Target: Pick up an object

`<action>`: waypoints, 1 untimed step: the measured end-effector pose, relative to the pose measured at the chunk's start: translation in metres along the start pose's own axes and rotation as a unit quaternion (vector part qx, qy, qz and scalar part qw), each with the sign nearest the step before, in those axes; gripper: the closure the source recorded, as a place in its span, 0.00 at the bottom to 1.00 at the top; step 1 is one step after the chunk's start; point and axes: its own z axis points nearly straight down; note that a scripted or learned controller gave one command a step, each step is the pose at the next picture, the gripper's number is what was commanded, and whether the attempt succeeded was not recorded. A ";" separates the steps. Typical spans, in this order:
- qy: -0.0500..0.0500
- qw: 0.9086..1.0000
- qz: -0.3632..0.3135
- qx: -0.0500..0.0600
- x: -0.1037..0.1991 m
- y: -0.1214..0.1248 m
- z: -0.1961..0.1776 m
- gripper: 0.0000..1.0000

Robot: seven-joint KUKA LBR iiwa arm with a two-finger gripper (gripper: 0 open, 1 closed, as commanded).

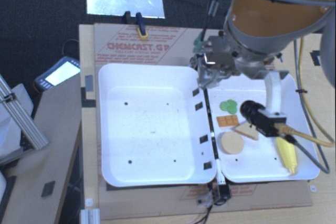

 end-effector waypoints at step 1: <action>0.000 1.000 -0.004 0.002 0.002 0.000 -0.007 1.00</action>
